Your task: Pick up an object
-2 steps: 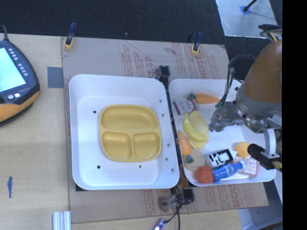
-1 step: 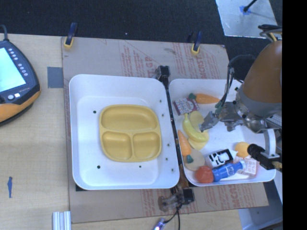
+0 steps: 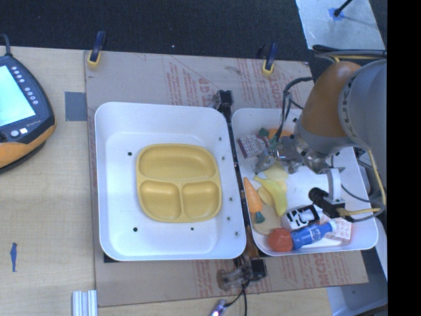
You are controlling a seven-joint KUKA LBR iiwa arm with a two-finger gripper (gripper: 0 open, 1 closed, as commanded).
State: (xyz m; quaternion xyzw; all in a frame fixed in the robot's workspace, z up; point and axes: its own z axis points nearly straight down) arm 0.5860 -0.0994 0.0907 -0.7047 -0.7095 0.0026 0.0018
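I see my end effector (image 3: 279, 155) low over the right bin (image 3: 366, 241); I cannot tell its state. Below it lies a limp yellow peel-like piece (image 3: 276, 193), long axis running toward the near rim, beside an orange carrot (image 3: 252, 198).

Colours across the bench and its two white bins

The left bin (image 3: 112, 176) is showing plain white around a mustard-yellow divided plate (image 3: 178, 182); the right bin (image 3: 368, 239) is also showing white, under an orange carrot (image 3: 252, 197), a pale yellow peel-like piece (image 3: 275, 191), a red ball (image 3: 280, 239), a blue tube (image 3: 312, 233) with a white-and-red end, and a black-and-white item (image 3: 304, 214). The arm (image 3: 342, 104) is showing grey with an orange band. The bench (image 3: 46, 209) is showing light wood, the cardboard sheet (image 3: 164, 78) tan with faded red print, its clamps (image 3: 97, 48) blue and yellow, and the pendant (image 3: 20, 110) grey and orange with a pale green screen.
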